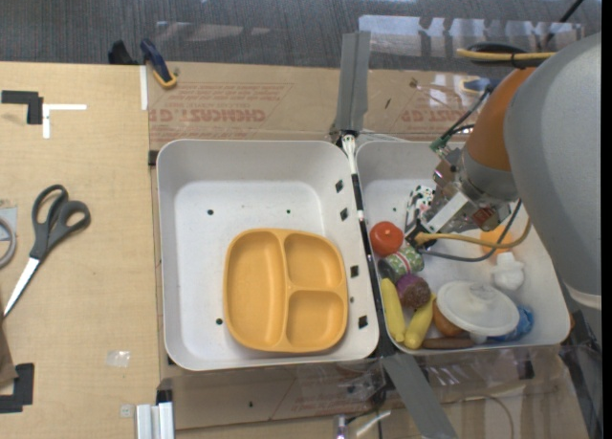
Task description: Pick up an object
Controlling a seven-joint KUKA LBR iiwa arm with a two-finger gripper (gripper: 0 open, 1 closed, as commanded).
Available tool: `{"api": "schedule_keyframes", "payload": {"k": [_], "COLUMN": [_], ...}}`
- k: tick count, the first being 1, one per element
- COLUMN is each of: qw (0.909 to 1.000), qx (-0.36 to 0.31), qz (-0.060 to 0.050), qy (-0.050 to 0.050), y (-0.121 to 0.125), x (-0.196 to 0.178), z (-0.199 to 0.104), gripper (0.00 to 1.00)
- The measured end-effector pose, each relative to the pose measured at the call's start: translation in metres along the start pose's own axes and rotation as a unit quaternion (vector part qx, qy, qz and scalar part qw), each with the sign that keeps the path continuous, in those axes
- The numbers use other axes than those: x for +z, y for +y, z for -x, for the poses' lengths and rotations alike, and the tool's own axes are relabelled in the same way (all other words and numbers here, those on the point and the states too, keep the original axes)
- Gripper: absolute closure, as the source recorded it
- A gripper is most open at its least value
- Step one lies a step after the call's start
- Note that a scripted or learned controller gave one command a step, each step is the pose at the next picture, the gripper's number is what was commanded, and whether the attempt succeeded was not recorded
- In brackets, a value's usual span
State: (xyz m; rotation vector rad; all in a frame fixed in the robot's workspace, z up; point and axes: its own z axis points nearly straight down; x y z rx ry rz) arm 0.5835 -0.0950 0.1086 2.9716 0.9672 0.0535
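The right bin (382,162) holds a cluster of small things along its left and front sides. A red ball (385,236) lies by the left wall, with a green patterned can (404,262) and a purple piece (413,289) just in front of it. A yellow banana (393,311) lies along the front left. A white round lid (475,307) rests at the front right over orange and blue pieces. My gripper (421,209) hangs low in the middle of this bin, just right of and behind the red ball. Nothing is visibly held.
A yellow divided plate (285,289) lies in the left bin (191,188). Scissors (46,227) lie on the bench at far left. The grey arm with its orange band (490,136) covers the right bin's right side. A small white thing (508,273) sits by the right wall.
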Motion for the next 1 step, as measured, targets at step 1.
{"api": "schedule_keyframes", "payload": {"k": [1], "qw": [0.9978], "qx": [0.064], "qz": [-0.012], "qy": [-0.016], "y": [0.0465], "x": [-0.1353], "z": [-0.0538], "gripper": [1.00]}}
